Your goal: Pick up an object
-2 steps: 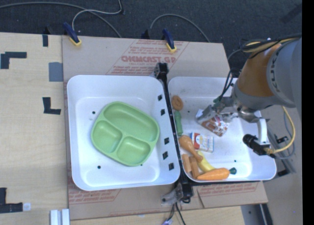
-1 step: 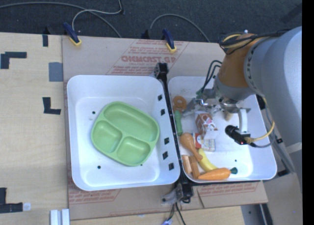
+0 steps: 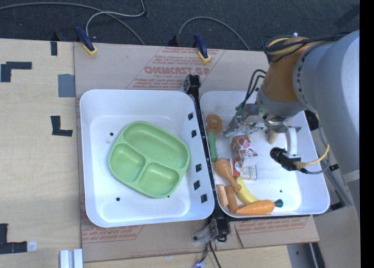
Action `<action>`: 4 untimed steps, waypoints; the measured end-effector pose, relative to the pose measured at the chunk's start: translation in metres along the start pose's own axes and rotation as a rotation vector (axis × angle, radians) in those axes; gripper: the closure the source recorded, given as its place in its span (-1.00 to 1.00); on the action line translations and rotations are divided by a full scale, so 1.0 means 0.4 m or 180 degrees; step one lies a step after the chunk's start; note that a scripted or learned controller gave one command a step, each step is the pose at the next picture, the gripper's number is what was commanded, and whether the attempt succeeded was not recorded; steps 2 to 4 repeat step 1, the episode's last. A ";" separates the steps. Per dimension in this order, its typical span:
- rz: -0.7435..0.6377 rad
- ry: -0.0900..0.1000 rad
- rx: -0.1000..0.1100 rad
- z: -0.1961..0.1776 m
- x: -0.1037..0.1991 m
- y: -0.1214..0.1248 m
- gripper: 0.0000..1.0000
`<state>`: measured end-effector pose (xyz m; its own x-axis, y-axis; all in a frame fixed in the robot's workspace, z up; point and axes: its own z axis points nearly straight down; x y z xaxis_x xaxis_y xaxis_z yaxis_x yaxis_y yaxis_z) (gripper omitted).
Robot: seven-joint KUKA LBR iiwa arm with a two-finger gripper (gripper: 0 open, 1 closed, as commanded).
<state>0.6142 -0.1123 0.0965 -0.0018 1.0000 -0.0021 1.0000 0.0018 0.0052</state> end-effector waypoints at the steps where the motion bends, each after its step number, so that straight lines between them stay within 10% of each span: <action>1: -0.0002 0.0009 0.0017 -0.221 0.148 -0.132 1.00; 4: -0.0002 0.0009 0.0017 -0.221 0.148 -0.132 1.00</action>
